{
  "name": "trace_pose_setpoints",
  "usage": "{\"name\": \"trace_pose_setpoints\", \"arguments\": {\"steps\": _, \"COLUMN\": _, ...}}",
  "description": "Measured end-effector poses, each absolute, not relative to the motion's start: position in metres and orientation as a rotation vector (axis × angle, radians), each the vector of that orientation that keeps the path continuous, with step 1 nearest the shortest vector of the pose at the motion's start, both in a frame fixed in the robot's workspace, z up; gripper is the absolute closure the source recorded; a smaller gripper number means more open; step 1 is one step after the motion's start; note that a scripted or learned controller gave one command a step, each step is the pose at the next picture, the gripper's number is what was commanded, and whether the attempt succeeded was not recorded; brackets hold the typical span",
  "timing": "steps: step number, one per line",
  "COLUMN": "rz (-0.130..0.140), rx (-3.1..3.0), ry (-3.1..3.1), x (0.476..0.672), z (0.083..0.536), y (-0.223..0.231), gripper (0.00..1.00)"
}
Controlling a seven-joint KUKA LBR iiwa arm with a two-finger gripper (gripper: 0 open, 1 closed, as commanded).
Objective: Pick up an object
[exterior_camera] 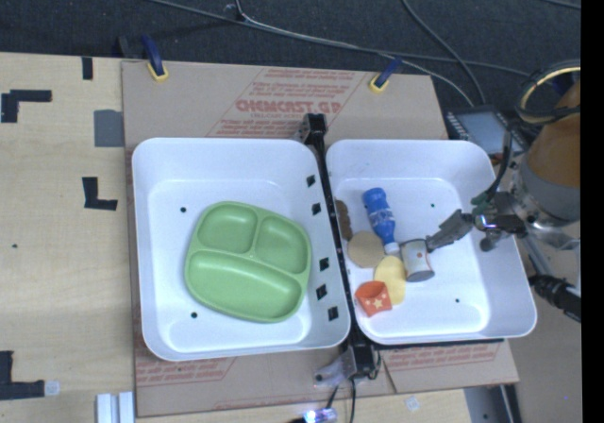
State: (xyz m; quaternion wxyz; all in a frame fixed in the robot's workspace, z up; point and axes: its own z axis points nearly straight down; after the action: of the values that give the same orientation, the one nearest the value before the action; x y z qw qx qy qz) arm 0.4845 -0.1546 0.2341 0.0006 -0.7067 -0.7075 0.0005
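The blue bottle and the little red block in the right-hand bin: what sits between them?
In the camera view, a round tan disc and a yellow rounded toy lie between the blue plastic bottle and the small red block.

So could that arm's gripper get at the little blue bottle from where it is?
Probably yes. The gripper hangs over the right bin, and the blue bottle lies to its left with bare floor between them; only the grey cylinder sits close below that path.

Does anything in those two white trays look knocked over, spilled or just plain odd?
Nothing spilled or broken. The blue bottle lies on its side in the right bin, with small items huddled at its lower end. The green plate sits slightly askew in the left bin.
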Motion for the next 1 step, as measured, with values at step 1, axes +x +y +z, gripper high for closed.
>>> {"name": "trace_pose_setpoints", "arguments": {"steps": 1, "rz": 0.005, "rx": -2.217, "ry": -2.220, "x": 0.4842, "z": 0.1909, "y": -0.1541, "gripper": 0.00}}
